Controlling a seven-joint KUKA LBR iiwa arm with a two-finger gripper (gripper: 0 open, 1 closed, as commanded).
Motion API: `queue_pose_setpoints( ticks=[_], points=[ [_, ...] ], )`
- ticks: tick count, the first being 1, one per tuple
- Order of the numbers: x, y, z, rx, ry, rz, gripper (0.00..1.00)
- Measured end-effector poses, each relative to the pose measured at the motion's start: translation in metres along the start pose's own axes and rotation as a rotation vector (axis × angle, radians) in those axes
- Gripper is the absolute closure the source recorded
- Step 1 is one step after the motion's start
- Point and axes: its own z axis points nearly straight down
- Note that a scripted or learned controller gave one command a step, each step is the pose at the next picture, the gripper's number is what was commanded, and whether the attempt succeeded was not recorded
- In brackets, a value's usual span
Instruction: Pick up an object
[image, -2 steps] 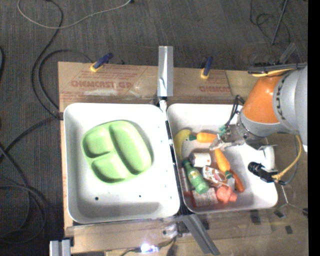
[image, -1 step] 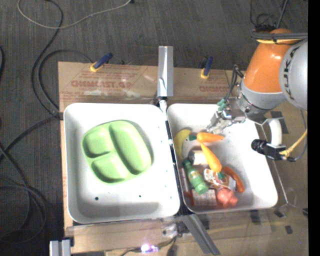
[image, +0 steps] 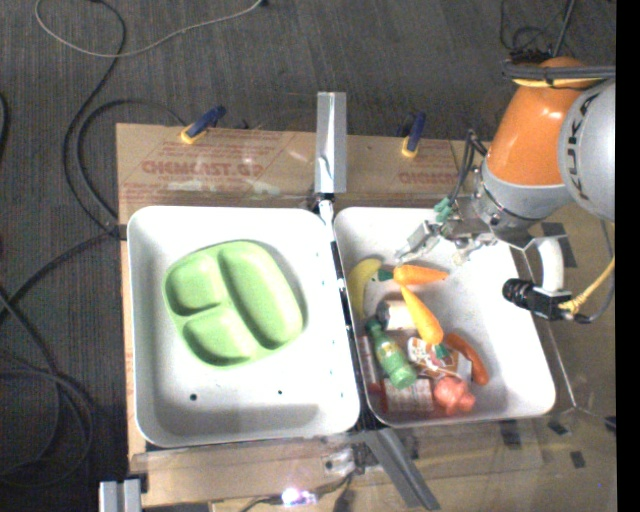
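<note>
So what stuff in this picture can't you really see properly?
- Hand, camera view: too small and blurred to tell how its fingers stand or whether they hold anything.
- Arm: cut off by the right edge.
- Packet in the right bin: label too small to read, partly under the carrots.
- Banana: lower end hidden behind other toys.
- Green tray in the left bin: plain to see.

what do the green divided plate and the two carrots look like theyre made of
The green divided plate looks like moulded plastic: uniform lime colour, rounded compartments, soft sheen. The two carrots in the right bin look like plastic toy food: smooth, evenly orange, slightly glossy. Rubber or foam cannot be ruled out.
</note>
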Motion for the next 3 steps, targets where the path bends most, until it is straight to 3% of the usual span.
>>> queue_pose_setpoints(
  ticks=[1, 2, 3],
  points=[
    [-0.049, -0.006, 0.084, 0.003, -0.001, 0.08, 0.0],
    [-0.066, 0.022, 0.137, -0.01, -0.004, 0.04, 0.0],
    [-0.067, 0.023, 0.126, -0.015, -0.009, 0.04, 1.0]
  ],
)
